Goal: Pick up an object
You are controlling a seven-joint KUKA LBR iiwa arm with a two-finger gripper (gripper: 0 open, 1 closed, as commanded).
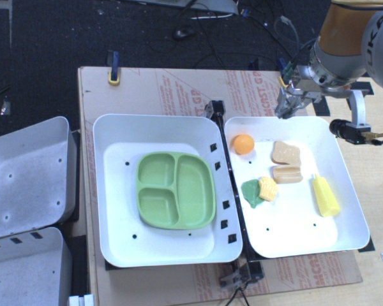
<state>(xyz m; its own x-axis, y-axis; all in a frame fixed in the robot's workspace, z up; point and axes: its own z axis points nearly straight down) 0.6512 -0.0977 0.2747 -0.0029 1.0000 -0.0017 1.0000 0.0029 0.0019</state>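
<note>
The right bin [345,171] holds an orange ball [243,144], two tan bread-like pieces [286,153] [287,174], a yellow corn piece [267,188] resting against a green leaf-shaped piece [250,192], and a yellow bar [325,196]. My gripper [286,109] hangs over the far edge of the right bin, above and behind the tan pieces. Nothing is visible between its fingers, and they are too small and dark to read.
The left bin [108,171] holds a green divided tray [176,190]. A black divider [225,171] runs between the two bins. A yellow-and-blue clamp [114,69] sits at the bench's far left corner. Spare white bins [25,171] lie off the bench to the left.
</note>
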